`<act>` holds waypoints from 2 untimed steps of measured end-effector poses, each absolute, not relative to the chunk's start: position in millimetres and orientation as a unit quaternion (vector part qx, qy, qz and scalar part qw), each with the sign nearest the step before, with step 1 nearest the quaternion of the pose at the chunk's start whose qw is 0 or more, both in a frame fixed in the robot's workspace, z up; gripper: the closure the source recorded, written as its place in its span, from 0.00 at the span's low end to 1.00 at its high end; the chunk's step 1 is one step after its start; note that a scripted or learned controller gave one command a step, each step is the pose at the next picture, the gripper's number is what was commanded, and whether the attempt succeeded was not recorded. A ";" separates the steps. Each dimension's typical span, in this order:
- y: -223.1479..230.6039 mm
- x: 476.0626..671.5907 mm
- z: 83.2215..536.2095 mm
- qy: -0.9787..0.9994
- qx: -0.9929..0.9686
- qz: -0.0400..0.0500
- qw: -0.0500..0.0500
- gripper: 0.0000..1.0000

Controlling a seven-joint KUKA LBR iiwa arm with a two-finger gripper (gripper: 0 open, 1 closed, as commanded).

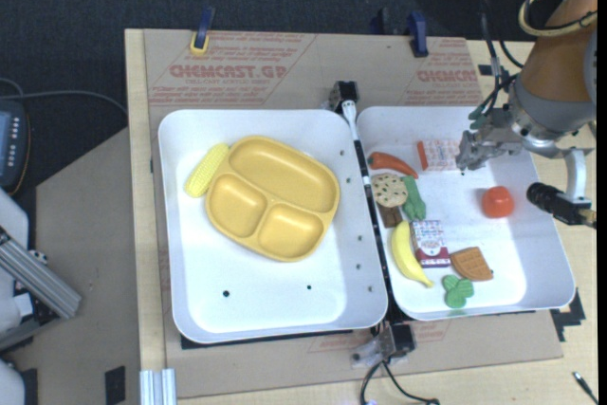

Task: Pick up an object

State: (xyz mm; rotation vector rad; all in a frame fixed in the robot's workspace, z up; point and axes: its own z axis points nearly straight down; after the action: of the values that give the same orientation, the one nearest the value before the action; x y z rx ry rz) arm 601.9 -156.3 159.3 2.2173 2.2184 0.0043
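My gripper [471, 157] hangs over the back of the right bin [541, 285], just right of a small red-and-white packet [438, 154] and above a red tomato [497, 201]. Nothing shows between its fingers. Along the bin's left side lie an orange carrot [392, 163], a cookie [388, 191], a green pickle [414, 200], a banana [408, 255] and a small red-labelled packet [431, 243]. A brown toast piece [471, 264] and a green broccoli-like piece [457, 290] sit near the front.
The left bin [190, 289] holds a yellow divided plate [271, 196] and a yellow corn cob [206, 169] beside it. A black divider bar [362, 194] runs between the bins. The arm's grey body and orange band [560, 62] rise at the right.
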 end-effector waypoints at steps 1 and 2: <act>-154.2 601.5 223.6 0.708 0.707 0.002 0.003 1.00; -154.2 602.1 225.2 0.707 0.707 0.001 0.002 1.00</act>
State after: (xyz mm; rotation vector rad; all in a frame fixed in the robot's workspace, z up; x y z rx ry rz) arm 602.1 -154.2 225.2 2.2183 2.2203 0.0022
